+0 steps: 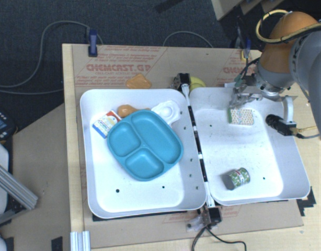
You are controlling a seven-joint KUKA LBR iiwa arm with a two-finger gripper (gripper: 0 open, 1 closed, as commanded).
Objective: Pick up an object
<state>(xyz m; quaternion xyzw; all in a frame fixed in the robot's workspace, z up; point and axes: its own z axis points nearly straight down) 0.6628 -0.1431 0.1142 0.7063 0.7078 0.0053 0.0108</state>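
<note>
My gripper (240, 102) hangs over the far part of the right bin (286, 166), reaching in from the right. Directly beneath its tip, and touching or nearly touching it, lies a small green-and-white patterned block (243, 117) on the bin floor. A small green can (237, 178) lies on its side near the front of the same bin, well away from the gripper.
The left bin (98, 182) holds a blue divided plate (145, 144), a small white carton (105, 123), an orange item (126, 110) and a white cup (167, 110). Behind the bins on the board sit an orange object (138, 81) and a yellow-green ball (197, 82).
</note>
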